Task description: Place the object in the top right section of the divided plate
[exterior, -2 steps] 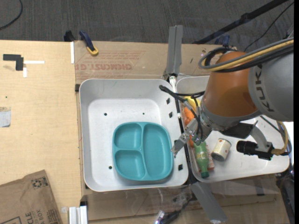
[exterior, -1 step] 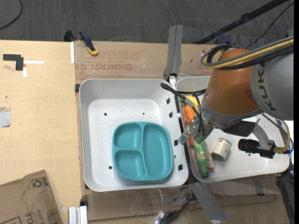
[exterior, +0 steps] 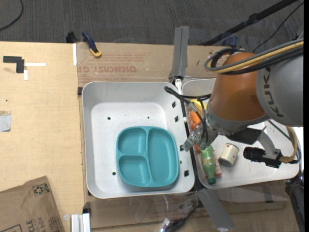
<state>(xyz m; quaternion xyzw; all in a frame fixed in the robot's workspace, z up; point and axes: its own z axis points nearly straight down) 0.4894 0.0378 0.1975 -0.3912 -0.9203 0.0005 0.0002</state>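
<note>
Since the gripper (exterior: 196, 140), whose grip cannot be told, hangs at the right bin's (exterior: 251, 175) left wall above the bottle (exterior: 208, 162), the likely object, a grab could snag the wall and never reach the plate (exterior: 145, 158).

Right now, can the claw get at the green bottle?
Probably yes. The claw hangs just above the bottle, at its upper end, and nothing lies on top of it. The bin wall and a can sit close beside it.

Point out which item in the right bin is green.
The bottle lying just below the gripper in the view. The cylinder beside it is cream, and the item above the gripper is orange.
</note>
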